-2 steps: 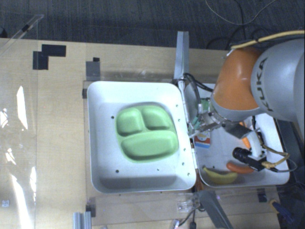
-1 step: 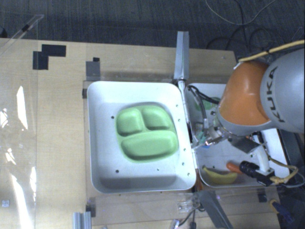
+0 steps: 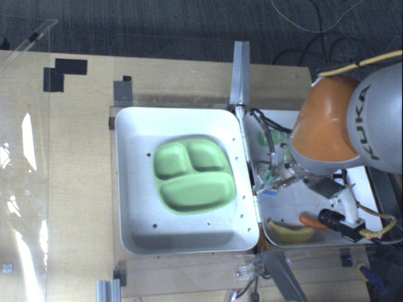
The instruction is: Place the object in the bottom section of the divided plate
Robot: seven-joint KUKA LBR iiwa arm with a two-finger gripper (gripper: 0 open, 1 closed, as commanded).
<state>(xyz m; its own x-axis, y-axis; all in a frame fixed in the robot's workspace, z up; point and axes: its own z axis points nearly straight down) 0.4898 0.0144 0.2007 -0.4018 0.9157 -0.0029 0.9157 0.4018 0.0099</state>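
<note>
The left bin [image 3: 126,187] carries the green divided plate [image 3: 192,175] at its middle, with two small sections toward the far edge and the wide bottom section [image 3: 196,192] toward the near edge. In the right bin [image 3: 302,200] a banana [image 3: 291,233] lies along the near edge, by the near-left corner. An orange thing [image 3: 310,219] lies just beside it, partly hidden, so I cannot name it. Between the bins stands their shared wall, and a metal post [image 3: 240,74] rises at its far end. My arm [image 3: 327,121] reaches in from the right and hangs over the right bin. My gripper [image 3: 269,182] is low by that bin's left edge, well apart from the banana. Whether it is clenched or released I cannot tell, as my wrist covers it.
</note>
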